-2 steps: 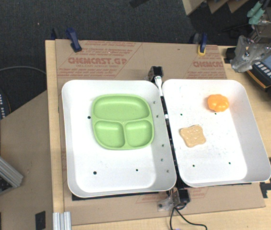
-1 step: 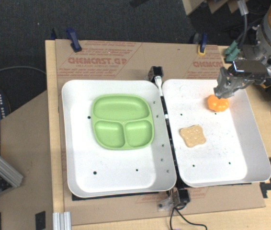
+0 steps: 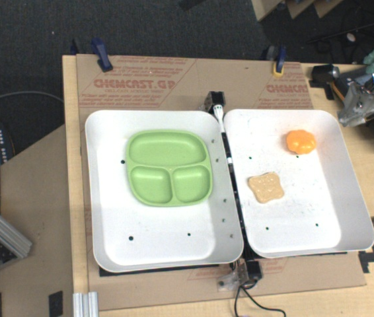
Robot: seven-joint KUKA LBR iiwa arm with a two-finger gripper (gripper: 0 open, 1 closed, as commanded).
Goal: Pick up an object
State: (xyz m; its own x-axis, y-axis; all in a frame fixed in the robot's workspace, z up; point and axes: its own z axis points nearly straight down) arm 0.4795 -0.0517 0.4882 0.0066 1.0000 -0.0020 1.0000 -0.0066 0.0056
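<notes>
An orange rounded object [image 3: 300, 141] lies in the right bin [image 3: 326, 230], near its far right side. A tan, toast-shaped flat piece [image 3: 265, 187] rests nearer the bin's middle left. The gripper [image 3: 355, 107] is a grey metal assembly at the view's right edge, just outside the right bin's far right corner. It is apart from both objects and nothing shows in it.
The left bin [image 3: 108, 230] holds a green three-compartment plate [image 3: 169, 167]. A black clamp [image 3: 215, 102] sits at the far end of the seam between the bins. Both bins rest on a cardboard sheet [image 3: 141, 78], clamped at its far edge.
</notes>
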